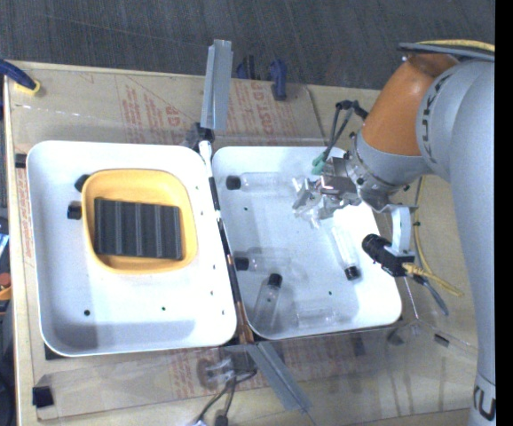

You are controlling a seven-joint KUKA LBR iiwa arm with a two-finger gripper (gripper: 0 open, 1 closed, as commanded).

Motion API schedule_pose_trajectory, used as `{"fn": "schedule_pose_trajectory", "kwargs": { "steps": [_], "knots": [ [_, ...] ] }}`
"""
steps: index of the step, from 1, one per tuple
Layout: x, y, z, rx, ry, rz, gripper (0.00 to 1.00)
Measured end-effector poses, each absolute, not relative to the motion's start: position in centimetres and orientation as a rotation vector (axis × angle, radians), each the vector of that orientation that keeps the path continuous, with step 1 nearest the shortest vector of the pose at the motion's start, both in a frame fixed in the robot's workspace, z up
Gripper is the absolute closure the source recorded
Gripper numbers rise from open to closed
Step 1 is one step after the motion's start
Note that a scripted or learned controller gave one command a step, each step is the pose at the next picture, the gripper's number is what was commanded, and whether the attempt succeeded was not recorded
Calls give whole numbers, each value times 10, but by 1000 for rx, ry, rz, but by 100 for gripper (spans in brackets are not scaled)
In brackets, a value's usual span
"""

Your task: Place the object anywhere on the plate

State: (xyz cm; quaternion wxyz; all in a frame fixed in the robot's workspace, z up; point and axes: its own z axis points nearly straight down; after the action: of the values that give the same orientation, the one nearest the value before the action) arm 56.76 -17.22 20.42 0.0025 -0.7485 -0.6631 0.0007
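Clear vial (270, 293) lying low in right bin (376, 313), hand (320, 195) above

Grey arm (456, 114) enters from 3 o'clock, orange band above wrist, gripper (317, 198) pointing toward 9 o'clock

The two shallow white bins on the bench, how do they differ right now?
The left white bin holds a yellow plate with a dark ribbed insert; the right white bin holds small clear tubes with black caps. The gripper hangs over the right bin, not the left. Both are shallow, white and rounded.
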Motion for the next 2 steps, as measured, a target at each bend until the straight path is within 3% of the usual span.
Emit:
{"fn": "schedule_pose_trajectory", "kwargs": {
  "steps": [1,2],
  "knots": [
    [598,-116,201,-2202,-2238,1,100],
    [610,-45,192,-1957,-2452,4,100]
  ]
}}
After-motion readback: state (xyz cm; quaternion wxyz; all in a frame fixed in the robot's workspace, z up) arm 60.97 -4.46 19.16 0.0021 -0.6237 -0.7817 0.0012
